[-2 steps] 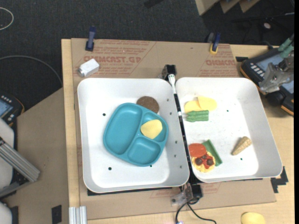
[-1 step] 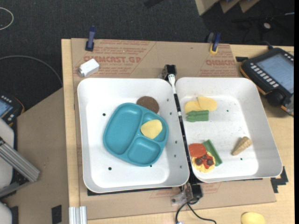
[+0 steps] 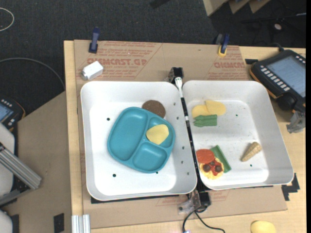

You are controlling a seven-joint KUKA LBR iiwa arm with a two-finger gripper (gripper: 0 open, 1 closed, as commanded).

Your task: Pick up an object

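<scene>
**Two bins stocked, pick not yet begun**

Near edge: a loose tangle of cable and a small connector (image 3: 197, 204) at the seam below the bins; a yellow rounded object (image 3: 262, 226), partly cut off, at the bottom right.

Right-hand shallow white bin (image 3: 277, 144), near portion: a flat toy pizza slice with red and dark toppings (image 3: 212, 164), a green strip (image 3: 221, 157) lying against its right side; a beige cone-shaped piece (image 3: 251, 151) well apart to the right. Far portion: two yellow rounded pieces (image 3: 209, 108) touching each other, a green leafy piece (image 3: 205, 121) just below them.

Left-hand shallow white bin (image 3: 92, 144): a teal plastic divided plate (image 3: 131, 140), with a pale yellow chip-like piece (image 3: 158, 133) in its upper right compartment; a dark brown disc (image 3: 154, 107) just beyond the plate's far rim, partly tucked behind it.

Task status: every candidate object lies in a bin or on the plate; none is lifted. The whole pick appears left to do: approach, close, raise. The gripper's state cannot be told from this view.

Surface: a light wooden board (image 3: 73, 106) overlaid with printed cardboard (image 3: 146, 57), held by a blue clamp (image 3: 94, 40) at far left and another (image 3: 223, 43) at far right; a small white block (image 3: 92, 70) near the left clamp.

Room: dark carpet (image 3: 97, 8) beyond; a handheld control pendant (image 3: 282, 76) at right; aluminium framing (image 3: 19, 169) at left.
</scene>
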